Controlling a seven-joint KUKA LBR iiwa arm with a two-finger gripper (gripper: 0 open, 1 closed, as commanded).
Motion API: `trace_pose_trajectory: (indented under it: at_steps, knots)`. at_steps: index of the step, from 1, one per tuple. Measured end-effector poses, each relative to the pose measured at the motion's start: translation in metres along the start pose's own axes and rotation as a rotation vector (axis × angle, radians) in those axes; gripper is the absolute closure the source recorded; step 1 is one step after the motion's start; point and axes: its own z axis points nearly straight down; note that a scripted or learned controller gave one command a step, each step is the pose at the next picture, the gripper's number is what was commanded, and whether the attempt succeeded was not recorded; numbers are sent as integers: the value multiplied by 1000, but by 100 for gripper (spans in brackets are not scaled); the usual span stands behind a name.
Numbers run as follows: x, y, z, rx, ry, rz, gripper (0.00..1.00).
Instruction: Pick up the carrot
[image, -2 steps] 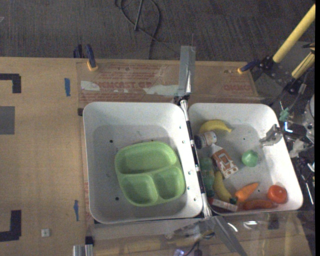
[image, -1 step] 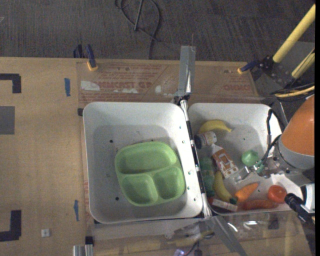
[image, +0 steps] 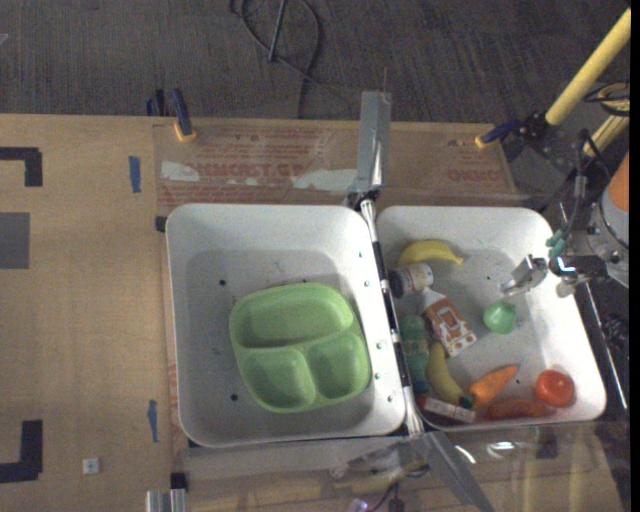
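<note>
carrot lying near right bin's front wall, between a banana and a tomato | I'm judging it light, stiff, tapered: aiming for the thick middle | gripper hovering above, grasp state unreadable

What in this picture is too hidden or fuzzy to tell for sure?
- Gripper: small and blurred above the right bin; finger state unreadable.
- Arm: cut off by the picture's right edge.
- Items along the bin divider, near the bottle and lower banana: crowded, overlapping, unidentifiable.
- Reddish item beside the carrot: too blurred to name.
</note>
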Motion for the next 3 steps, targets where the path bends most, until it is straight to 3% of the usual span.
trace_pose_trajectory:
  at_steps: [1, 2, 3]
  knots:
    - [-44, -36, 147, 1, 2, -90, 0]
    - [-65, -46, 125, -2, 0, -277, 0]
    - [-65, -47, 117, -2, 0, -276, 100]
